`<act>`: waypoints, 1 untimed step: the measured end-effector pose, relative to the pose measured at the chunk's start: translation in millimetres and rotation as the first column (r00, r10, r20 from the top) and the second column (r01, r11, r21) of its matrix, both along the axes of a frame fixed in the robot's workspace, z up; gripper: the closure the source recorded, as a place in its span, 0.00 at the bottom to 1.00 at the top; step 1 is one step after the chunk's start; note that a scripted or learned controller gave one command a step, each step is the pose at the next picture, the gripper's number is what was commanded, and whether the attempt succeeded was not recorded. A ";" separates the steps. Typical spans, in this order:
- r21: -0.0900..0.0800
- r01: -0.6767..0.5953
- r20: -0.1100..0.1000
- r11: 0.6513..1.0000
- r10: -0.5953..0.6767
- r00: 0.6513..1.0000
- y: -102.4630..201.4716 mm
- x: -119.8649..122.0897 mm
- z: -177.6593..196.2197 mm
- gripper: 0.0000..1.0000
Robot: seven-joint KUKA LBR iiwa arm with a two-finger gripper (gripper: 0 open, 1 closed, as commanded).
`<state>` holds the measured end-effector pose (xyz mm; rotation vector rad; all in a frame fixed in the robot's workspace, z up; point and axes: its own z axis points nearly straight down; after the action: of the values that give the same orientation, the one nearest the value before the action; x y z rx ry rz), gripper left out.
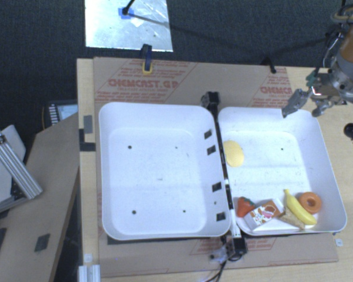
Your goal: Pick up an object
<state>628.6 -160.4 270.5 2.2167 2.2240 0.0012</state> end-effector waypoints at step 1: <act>-0.003 0.003 0.004 1.000 -0.003 1.000 -35.1 41.9 -35.0 0.00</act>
<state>670.5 -195.5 235.6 2.2164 2.2171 0.0022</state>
